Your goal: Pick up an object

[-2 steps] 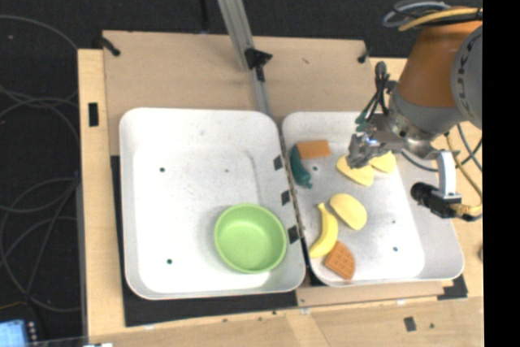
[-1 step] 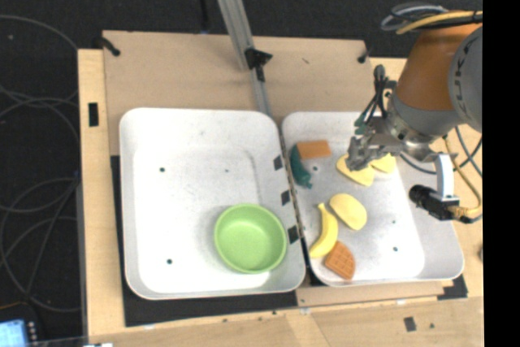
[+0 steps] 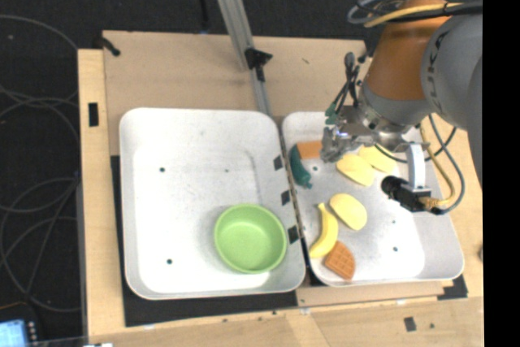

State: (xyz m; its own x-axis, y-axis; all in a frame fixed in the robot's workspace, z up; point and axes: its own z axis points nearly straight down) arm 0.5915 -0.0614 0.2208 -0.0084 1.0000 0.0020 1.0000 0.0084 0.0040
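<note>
I see gripper low in right bin, upper middle of frame; grip state unclear; nothing lifted yet.

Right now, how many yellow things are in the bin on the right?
3: a banana at the front, a pale oval piece beside it, another pale piece by the arm, which may hide more.

One fixed overhead camera looks slantwise down on both bins.

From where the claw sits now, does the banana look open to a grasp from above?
Probably yes. The banana lies uncovered in the right bin, though the waffle piece and the bin's wall crowd it. The claw sits farther back in that bin.
</note>
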